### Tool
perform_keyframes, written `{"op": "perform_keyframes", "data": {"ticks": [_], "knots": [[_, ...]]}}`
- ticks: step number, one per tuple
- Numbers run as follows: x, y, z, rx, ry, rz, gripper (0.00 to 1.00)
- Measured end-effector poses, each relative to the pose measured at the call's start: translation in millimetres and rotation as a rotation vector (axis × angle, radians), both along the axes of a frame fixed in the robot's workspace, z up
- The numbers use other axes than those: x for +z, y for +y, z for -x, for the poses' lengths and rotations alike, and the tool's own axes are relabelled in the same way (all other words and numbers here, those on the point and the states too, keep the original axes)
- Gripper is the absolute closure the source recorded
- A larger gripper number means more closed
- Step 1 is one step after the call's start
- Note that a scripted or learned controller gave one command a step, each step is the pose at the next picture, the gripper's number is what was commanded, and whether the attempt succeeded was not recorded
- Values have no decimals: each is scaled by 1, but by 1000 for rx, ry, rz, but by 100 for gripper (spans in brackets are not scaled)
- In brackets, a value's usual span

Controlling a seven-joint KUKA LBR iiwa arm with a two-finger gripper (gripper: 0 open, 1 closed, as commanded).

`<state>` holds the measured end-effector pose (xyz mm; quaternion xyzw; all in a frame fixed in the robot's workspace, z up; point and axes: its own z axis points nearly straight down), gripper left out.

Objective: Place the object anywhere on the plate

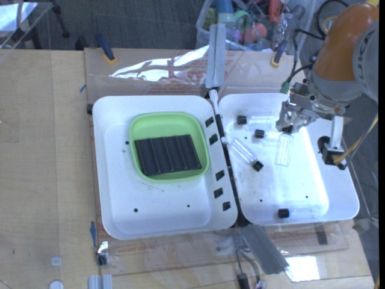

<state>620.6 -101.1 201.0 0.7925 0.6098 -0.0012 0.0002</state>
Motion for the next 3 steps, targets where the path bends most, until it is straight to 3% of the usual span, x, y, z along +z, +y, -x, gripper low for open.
{"op": "perform_keyframes", "data": {"ticks": [1, 2, 3], "knots": [[-17, 47, 31, 239, 4, -5, 100], [-17, 110, 4, 411, -3, -2, 100], [-17, 110, 4, 411, -4, -2, 0]]}}
